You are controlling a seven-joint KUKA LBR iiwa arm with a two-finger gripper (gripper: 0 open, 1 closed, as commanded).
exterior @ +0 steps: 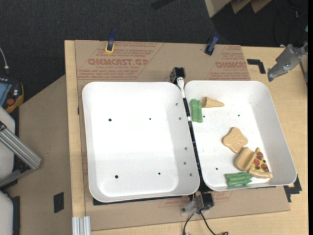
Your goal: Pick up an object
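I see my pincer [286, 65] parked high over the bench [44, 131], just outside the far right corner of the right bin [274, 111]. It shows as a grey, blurred shape near the frame's right edge, and I cannot tell how wide it stands; nothing is visibly in it.

Everything worth picking lies in the right bin, so I take that bin as my reference. Against its left wall, toward the far end, a green stick [196, 110] lies with its long axis along the wall. Just beside it, a cone [212, 102] points toward the bin's right side. Around the bin's middle sits a toast slice [235, 138], lying flat with free floor on all sides. Toward the near right corner a bread roll [244, 158] and a pizza slice [259, 164] touch each other, and a green pod [238, 179] lies close along the near wall.

From the pincer, every piece lies toward the bin's near-left. I judge the toast the safest target: apart from walls and neighbours, open for a straight descent. The stick and pod hug walls, and the roll-and-pizza pair is crowded. The left bin [137, 136] is not involved.
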